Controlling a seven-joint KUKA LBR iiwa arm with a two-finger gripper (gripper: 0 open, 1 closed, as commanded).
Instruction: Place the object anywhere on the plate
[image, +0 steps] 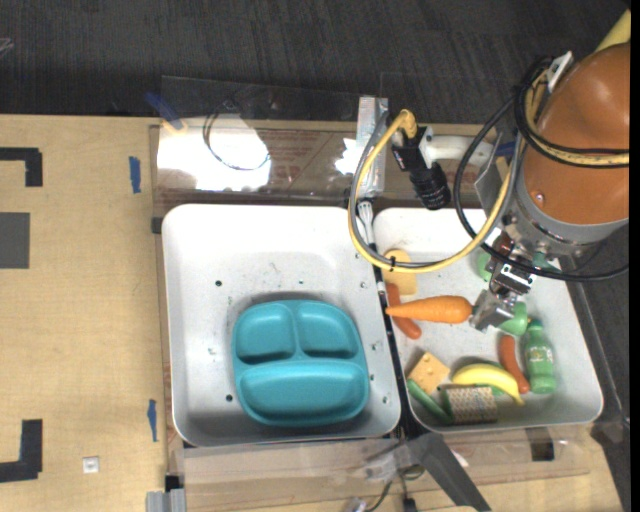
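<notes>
A teal plate (298, 362) with three compartments lies in the left bin (200, 260). In the right bin (575, 390) lie several toy foods: an orange carrot (432, 311), a yellow banana (487, 379), a cheese wedge (428, 372), a green bottle (538, 357) and a red piece (511, 353). My gripper (497, 303) hangs over the right bin, just right of the carrot's tip and above the green items. Its grey fingertip (486, 314) points down-left. The wrist body hides how the fingers stand.
A yellow cable (368, 190) and black connector (428, 183) loop over the divider between the bins. A grey grater-like piece (468, 402) sits at the right bin's front. A clear panel (260, 150) stands behind the left bin.
</notes>
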